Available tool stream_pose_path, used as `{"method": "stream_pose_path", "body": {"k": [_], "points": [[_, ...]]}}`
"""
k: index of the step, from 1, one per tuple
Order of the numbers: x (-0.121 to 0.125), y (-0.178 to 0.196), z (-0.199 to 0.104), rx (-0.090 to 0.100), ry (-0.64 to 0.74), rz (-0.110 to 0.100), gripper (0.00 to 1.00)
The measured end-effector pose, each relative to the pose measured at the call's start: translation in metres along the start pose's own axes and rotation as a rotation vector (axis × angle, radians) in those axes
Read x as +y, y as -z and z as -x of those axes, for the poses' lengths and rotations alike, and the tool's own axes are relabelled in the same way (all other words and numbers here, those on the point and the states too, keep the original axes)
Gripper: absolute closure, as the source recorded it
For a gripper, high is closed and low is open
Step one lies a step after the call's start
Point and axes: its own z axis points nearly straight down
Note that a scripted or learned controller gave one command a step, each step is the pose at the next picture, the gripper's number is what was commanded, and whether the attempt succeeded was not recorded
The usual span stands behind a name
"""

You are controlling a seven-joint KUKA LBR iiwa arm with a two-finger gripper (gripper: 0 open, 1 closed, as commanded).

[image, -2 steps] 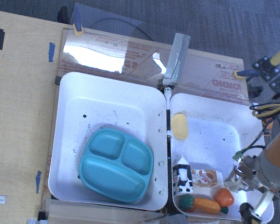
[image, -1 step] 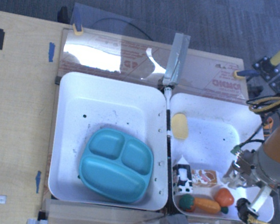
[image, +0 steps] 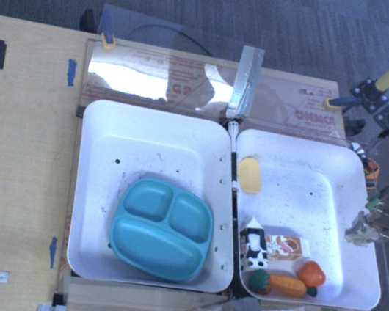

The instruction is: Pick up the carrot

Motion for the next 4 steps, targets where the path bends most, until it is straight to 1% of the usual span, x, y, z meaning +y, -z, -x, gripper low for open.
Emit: {"method": "stream_pose_path", "body": {"k": [1,2,3,4], "points": [[0.004,-0.068,0.009,0.002,-0.164,-0.012,1.00],[-0.022,-0.065,-0.080,0.002,-0.467,-0.012,1.00],[-0.004,0.010,-0.021,0.000,-0.620,-0.002,1.00],[0.057,0.075,0.003,0.000,-0.464,-0.001,1.00]]}}
